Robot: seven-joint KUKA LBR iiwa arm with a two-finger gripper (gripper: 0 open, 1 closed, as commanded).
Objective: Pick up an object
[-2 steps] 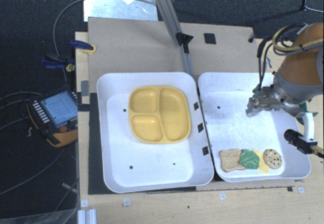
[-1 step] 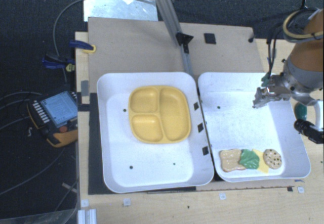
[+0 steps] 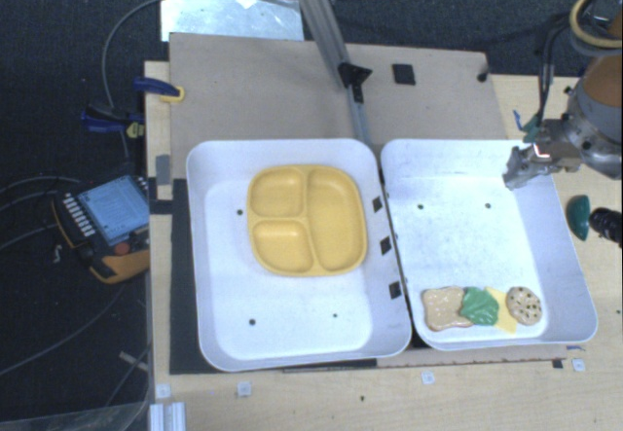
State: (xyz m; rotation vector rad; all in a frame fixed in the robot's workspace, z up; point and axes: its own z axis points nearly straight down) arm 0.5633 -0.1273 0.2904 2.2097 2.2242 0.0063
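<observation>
While the arm reaches in from the right, its jaws [image 3: 523, 166] hang over the upper right edge of the right bin [image 3: 458, 225], and whether they are open or shut cannot be told from this angle; nothing can be seen in them. Along that bin's near edge lies a row of toy foods, well apart from the jaws: a slice of toast [image 3: 446, 307], a green leaf [image 3: 479, 305] touching it, a yellow piece [image 3: 504, 317], and a chocolate-chip cookie [image 3: 524, 304]. The left bin [image 3: 219, 322] on the desk [image 3: 243, 79] holds a yellow divided plate [image 3: 307, 220].
</observation>
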